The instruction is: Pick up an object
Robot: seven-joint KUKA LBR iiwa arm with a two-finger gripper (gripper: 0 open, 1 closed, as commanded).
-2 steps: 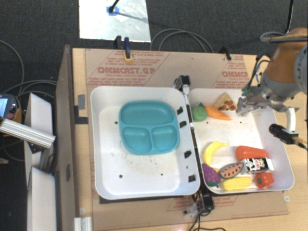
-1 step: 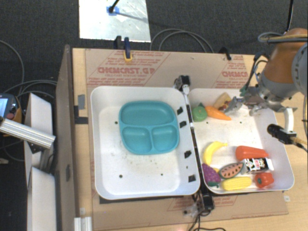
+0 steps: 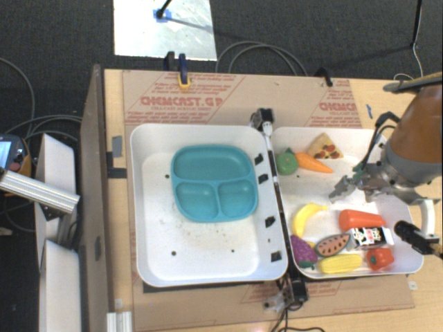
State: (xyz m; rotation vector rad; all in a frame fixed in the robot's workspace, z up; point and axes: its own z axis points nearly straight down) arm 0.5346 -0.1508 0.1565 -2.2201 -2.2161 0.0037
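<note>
A robotics lab: cardboard-topped bench, loose cables, clamps, dark carpet

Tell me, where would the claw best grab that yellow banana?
Probably across the middle of the banana, coming straight down. It lies flat and curved in the right bin, with bare floor on both sides there, while its lower end sits close to the purple grapes.

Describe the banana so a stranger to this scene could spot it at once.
Look in the right-hand white bin, the one crowded with toy food. The banana lies near its left wall, above the purple grapes. It is the curved, plain yellow piece; the yellow corn is straight.
</note>
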